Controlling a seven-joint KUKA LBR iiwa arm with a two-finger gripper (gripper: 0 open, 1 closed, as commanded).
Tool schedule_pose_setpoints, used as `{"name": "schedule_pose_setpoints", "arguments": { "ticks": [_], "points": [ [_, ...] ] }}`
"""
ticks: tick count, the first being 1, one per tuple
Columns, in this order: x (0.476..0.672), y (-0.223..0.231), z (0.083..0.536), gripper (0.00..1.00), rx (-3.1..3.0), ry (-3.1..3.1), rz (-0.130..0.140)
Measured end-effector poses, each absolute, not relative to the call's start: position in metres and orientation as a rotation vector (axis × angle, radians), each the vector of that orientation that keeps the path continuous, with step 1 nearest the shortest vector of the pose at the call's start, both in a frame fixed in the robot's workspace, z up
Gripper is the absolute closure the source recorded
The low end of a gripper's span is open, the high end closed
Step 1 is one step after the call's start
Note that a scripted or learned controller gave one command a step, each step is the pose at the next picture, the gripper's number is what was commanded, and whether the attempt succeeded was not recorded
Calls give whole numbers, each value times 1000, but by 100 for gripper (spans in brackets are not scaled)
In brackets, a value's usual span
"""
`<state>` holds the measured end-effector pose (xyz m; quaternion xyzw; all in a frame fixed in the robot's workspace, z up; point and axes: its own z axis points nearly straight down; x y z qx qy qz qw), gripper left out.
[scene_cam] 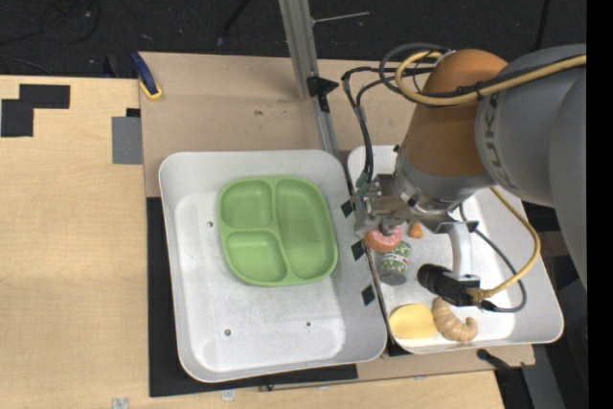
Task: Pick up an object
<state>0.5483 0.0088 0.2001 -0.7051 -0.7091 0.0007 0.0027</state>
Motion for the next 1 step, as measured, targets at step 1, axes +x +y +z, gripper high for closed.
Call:
{"name": "schedule_pose_setpoints", "arguments": {
  "ticks": [1],
  "points": [
    [537, 63, 222, 100, -2213, -2226, -1]
  ]
}}
